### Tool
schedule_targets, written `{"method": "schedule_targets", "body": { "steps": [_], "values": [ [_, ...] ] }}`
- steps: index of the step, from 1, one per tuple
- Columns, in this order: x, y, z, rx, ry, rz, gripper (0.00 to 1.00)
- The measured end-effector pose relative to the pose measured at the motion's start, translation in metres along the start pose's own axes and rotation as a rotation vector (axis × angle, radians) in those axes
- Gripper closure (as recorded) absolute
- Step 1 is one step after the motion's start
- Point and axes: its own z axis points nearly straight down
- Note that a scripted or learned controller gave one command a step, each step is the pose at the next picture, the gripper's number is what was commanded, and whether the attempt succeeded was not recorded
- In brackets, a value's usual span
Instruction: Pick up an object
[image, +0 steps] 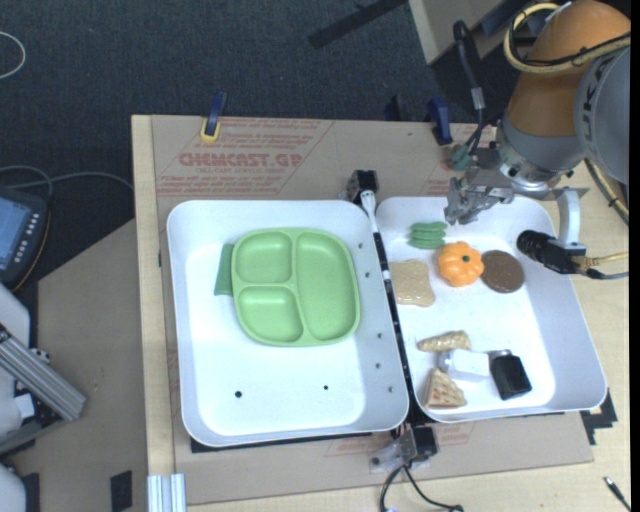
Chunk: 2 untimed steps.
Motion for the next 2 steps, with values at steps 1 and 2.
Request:
{"method": "schedule_targets", "body": {
  "steps": [1,2],
  "values": [
    [-0.007,0.004,-0.019,0.0,0.0,0.001,1.0],
    [-0.009,0.011,-0.003,0.005,0.0,0.0,1.0]
  ]
}}
